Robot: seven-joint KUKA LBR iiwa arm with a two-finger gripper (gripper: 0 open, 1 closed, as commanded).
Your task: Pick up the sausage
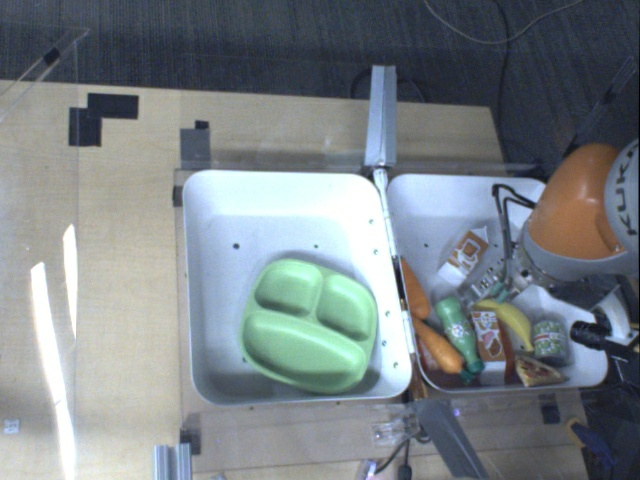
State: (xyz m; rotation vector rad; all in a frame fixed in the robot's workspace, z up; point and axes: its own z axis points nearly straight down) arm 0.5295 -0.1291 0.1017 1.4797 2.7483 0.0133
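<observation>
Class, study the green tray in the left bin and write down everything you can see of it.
The green tray is a light green, smooth, plastic-looking piece with rounded corners and three shallow compartments: two smaller ones toward the back and one long one toward the front. Nothing lies in any compartment. It sits flat on the floor of the left white bin, turned at a slight angle, toward the bin's front right corner. Its right edge lies close to the bin's right wall; whether they touch is unclear.

We see open floor in the right bin (440, 203) behind the snack packet (466, 253); nearer us, bottle (456, 332), banana (516, 321) and can (548, 338) crowd together beside that packet.
</observation>
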